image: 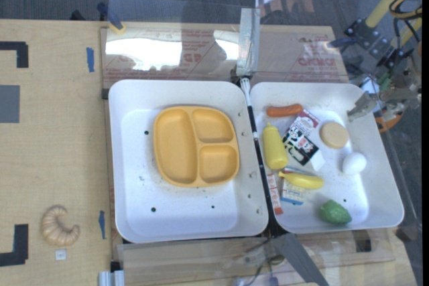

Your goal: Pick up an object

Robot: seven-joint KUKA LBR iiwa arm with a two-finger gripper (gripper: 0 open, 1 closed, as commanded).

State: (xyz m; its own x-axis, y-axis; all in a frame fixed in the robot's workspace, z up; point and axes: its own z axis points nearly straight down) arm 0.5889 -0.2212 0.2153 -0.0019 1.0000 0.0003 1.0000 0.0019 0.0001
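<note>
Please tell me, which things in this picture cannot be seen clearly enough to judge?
- The hand, camera view: small and blurred at the right bin's far right rim, so its state is unclear.
- The arm: cut off by the right edge.
- The flat packet: its print is too small to read, and the banana covers part of it.
- The carton: its label is too blurred to read.

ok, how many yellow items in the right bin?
2: a yellow bottle upright-ish along the right bin's left wall, and a banana just right of its lower end. More may hide under the cartons.
</note>
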